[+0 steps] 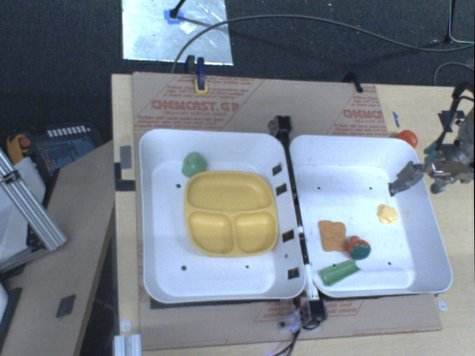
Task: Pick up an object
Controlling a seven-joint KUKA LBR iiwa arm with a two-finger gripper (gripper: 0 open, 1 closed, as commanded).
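Gripper [419, 176] sits at the right edge of the right bin [356, 150], over the rim, above and just right of the small pale yellow piece [387, 213]. One dark finger [405, 176] points down-left into the bin; the other finger is partly lost against the grey wrist hardware, but there's a visible gap between them, so fingers read as spread apart with nothing between them. Right bin contents, all toward its near half: pale yellow piece near the right wall, flat orange piece [332, 235] near the middle, a red and teal object [358, 248] just beside the orange piece on its lower right (looks touching, hard to be sure), and a green cylinder [339, 272] lying tilted near the front wall. Left bin [159, 199] holds a yellow divided tray [230, 212] with three compartments, roughly centred, plus a green round object [194, 163] touching the tray's upper-left corner. An orange-red ball [407, 137] sits outside the right bin on the surface [245, 95], by the bin's far right corner. Both bins rest on a cardboard sheet.
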